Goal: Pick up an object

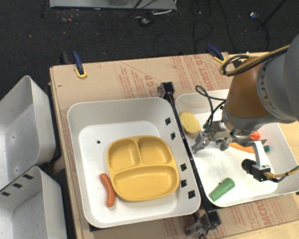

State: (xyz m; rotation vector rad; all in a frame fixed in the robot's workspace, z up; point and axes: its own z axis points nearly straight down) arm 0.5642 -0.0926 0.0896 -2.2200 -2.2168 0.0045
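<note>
Two white bins side by side on a brown worktop [113, 75], with a black strip between them. In the left bin [83, 149], a yellow tray [142, 168] with three parts, lying flat near the middle. Just beside the tray's left lower edge, a red sausage [108, 189], lying along the bin floor. In the right bin [287, 144], near its far left corner, a yellow round thing like a lemon [190, 122]. Near the front edge of that bin, a green thing like a little cucumber [221, 189], tilted. Close to the middle, partly hidden under the arm, an orange carrot [241, 147], with a small green bit beside it.

Reaching in from the right, the grey arm [289, 83] with its orange band – low over the right bin. The claw [204, 138] down near the bin's left side, just below the lemon and pointing toward the black strip. Can't tell if the claw is open or closed – too small and dark to see, and nothing seen between its tips
</note>
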